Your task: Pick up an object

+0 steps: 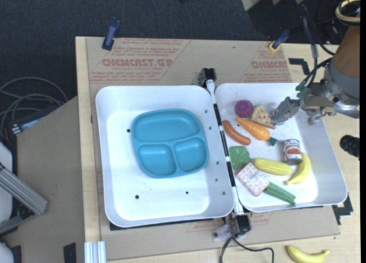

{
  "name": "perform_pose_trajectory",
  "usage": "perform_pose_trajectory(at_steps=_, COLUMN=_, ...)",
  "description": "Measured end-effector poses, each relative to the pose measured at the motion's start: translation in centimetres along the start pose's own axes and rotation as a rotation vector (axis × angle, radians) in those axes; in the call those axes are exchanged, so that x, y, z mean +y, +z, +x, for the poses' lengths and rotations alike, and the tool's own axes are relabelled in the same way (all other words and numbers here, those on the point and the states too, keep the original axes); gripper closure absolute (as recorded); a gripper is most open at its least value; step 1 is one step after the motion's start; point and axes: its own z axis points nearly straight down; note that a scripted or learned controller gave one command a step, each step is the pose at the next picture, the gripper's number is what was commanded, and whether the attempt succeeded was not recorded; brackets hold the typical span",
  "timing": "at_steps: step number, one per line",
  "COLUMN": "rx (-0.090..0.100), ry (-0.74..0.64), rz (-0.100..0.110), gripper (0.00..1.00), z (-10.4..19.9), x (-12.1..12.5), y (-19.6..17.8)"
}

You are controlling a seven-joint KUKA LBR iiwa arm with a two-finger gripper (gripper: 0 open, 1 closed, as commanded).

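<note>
The arm entered from the right, and its fingers (284, 109) were poised over the upper part of the right bin (331, 164). Whether the fingers stood apart or together could not be told from this angle, and nothing was visibly held between them. Just to the left of the fingers lay a pale cracker-like piece (262, 115), with a purple ball (244, 107) further left beside it. Directly below and slightly left of the fingers sat an orange carrot (254, 128), and a sausage (236, 132) lay further left, parallel to it. Below the fingers stood a small can with a red label (291, 150), and a yellow banana (301, 170) curved just beneath the can. A corn cob (272, 167) lay below and slightly left, touching the banana's end. A green leaf-shaped item (239, 156), a pink-and-white block (253, 178) and a green cucumber-like piece (280, 192) occupied the lower left of that bin. Well to the left of the fingers, the left bin (114, 199) held a blue divided plate (169, 142). A second banana (307, 252) rested on the counter (86, 142), outside the bins and far below the fingers.
</note>
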Motion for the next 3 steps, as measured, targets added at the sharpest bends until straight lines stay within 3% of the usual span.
perform_pose_trajectory(at_steps=1, rx=0.001, ry=0.000, rz=0.004, gripper=0.00, z=1.8, x=4.2, y=9.8)
perform_pose_trajectory(at_steps=2, rx=0.001, ry=0.001, rz=0.002, gripper=0.00, z=1.2, x=6.9, y=19.7)
perform_pose_trajectory(at_steps=3, rx=0.000, ry=0.001, rz=0.000, gripper=1.00, z=1.2, x=6.9, y=18.7)
